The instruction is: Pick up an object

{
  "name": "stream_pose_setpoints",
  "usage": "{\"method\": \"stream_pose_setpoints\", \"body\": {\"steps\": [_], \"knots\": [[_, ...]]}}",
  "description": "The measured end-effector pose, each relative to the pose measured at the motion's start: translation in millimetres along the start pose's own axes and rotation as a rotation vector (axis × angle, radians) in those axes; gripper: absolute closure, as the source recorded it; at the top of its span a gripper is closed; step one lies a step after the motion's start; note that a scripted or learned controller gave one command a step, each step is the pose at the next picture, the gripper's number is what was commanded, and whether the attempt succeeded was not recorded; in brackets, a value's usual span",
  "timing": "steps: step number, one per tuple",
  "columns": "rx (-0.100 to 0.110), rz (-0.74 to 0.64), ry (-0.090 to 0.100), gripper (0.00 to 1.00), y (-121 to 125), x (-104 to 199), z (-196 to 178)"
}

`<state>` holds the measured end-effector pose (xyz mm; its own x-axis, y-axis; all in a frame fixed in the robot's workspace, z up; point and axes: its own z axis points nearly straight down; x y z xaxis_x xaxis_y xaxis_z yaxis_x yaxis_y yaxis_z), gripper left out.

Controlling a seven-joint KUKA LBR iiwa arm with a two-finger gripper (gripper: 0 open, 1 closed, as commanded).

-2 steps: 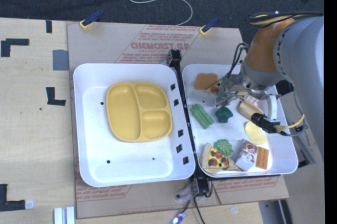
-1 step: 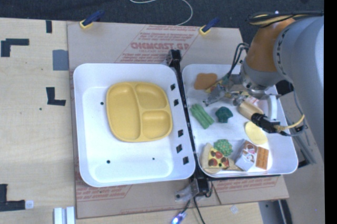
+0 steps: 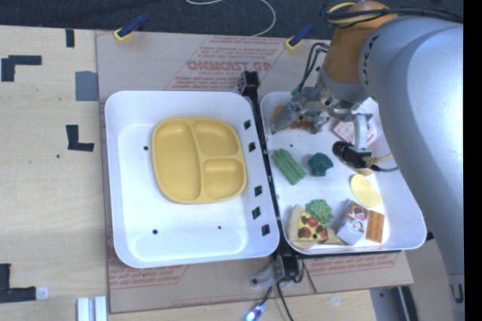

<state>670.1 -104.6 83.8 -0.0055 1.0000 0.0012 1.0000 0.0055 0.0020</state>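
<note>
My gripper (image 3: 300, 118) hangs low over the far left part of the right bin (image 3: 410, 225), under the orange-banded wrist. A small brown-orange thing (image 3: 281, 116) lies right at its tip; I cannot tell whether it is gripped. Just in front of the gripper lie a light green ridged pickle (image 3: 288, 166) and a dark green broccoli piece (image 3: 321, 163). Nearer the front are a pale yellow slice (image 3: 365, 191), a pizza slice (image 3: 309, 227), a green bumpy piece (image 3: 319, 209) and a small printed carton (image 3: 361, 224).
A red and white packet (image 3: 354, 129) lies by the right bin's far right side, partly under the arm. The left bin (image 3: 124, 161) holds a yellow divided plate (image 3: 199, 159). Black clips line the wall between the bins.
</note>
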Motion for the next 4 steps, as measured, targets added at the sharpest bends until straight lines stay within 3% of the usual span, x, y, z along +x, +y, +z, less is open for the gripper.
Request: {"method": "stream_pose_setpoints", "body": {"steps": [1,2,3,4], "knots": [[0.002,0.004,-0.001,0.0,-2,-19,-21],[0.0,0.002,0.0,0.0,-1,23,-104],[0.011,0.006,-0.001,0.0,-56,9,5],[0.004,0.005,-0.001,1.0,-53,10,-10]]}}
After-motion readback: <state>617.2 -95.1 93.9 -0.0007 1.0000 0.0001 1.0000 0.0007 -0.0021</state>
